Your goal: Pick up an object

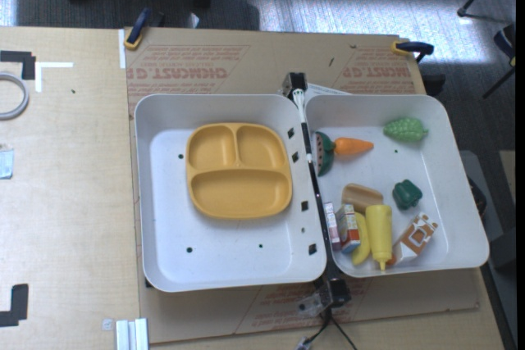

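Plainly, the landmark is a yellow plastic plate with three compartments (238, 170), lying flat in the middle of the left shallow white bin (148, 201) and apart from all of its walls. Everything that could be picked up lies to the right of that plate, across the shared wall, in the right shallow white bin (459, 209). Closest to the plate's right edge is a toy watermelon slice with a green rind (322, 153), resting against the dividing wall. Touching it on the side away from the plate is an orange toy carrot (353, 147). Farther right of the plate, and slightly higher in the view, sits a pale green knobbly toy vegetable (405, 129), on its own. A smaller dark green lump (407, 193) lies far to the right, level with the plate's lower half. Right of and below the plate's lower corner a cluster is packed together: a brown bun-shaped piece (362, 195), a red and white small carton (349, 229), a yellow squeeze bottle (379, 234), a yellow toy banana (360, 246) and an orange and white small box (417, 235). Both bins rest on a brown printed cardboard sheet (189, 61), which lies on the pale wooden bench (57, 176) stretching away left of the plate. Whether the claw is open or closed cannot be told
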Robot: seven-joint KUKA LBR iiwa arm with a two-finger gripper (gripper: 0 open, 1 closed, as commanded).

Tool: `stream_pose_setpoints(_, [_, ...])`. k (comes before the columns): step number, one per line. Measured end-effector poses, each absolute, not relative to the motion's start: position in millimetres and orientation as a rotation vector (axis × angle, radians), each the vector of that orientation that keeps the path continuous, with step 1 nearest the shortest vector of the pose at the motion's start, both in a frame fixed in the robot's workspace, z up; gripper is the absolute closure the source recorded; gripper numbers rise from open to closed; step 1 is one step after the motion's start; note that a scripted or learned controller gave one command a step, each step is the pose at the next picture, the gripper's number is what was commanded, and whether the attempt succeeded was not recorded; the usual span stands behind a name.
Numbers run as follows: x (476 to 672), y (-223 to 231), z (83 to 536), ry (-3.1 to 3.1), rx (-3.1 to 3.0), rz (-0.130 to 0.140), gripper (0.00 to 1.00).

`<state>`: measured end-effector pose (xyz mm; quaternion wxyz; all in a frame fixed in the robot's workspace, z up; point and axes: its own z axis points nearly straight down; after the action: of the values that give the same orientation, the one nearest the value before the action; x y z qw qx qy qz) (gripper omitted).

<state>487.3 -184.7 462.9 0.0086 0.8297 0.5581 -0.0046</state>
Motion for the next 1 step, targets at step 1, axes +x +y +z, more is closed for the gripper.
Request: stream_pose_setpoints(1, [488.7,-184.8,471.8,1.748,2.587,-0.016,1.0])
